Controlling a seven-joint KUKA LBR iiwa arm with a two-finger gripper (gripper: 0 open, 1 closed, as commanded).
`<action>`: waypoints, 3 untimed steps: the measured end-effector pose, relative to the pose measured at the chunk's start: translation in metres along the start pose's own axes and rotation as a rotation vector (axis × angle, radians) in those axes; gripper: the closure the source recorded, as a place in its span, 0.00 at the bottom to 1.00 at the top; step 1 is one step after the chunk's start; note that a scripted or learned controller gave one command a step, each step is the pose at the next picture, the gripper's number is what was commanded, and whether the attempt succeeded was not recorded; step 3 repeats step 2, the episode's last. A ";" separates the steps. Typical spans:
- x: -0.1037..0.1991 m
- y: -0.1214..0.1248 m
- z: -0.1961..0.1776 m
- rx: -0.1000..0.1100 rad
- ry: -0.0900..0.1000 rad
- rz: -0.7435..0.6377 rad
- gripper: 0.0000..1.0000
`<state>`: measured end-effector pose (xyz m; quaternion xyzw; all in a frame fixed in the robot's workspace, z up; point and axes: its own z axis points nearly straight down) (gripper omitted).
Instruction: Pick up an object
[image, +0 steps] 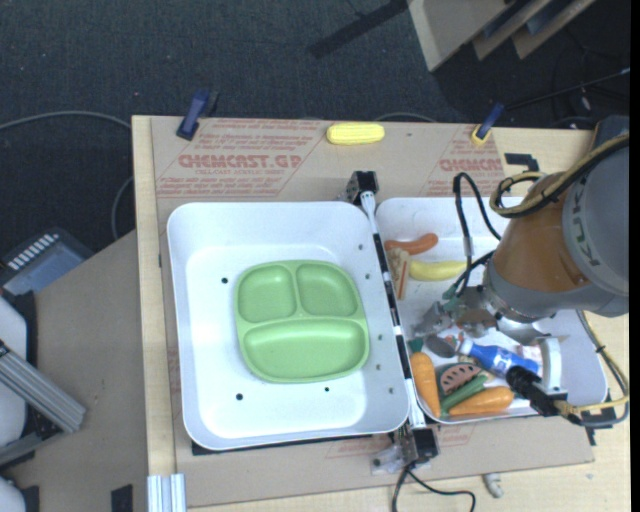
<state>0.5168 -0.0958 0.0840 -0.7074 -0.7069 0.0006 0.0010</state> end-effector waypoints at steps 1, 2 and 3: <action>0.000 0.002 -0.011 -0.005 -0.001 0.000 1.00; 0.060 0.064 -0.101 -0.004 0.000 -0.002 1.00; 0.060 0.064 -0.101 -0.004 0.000 -0.002 1.00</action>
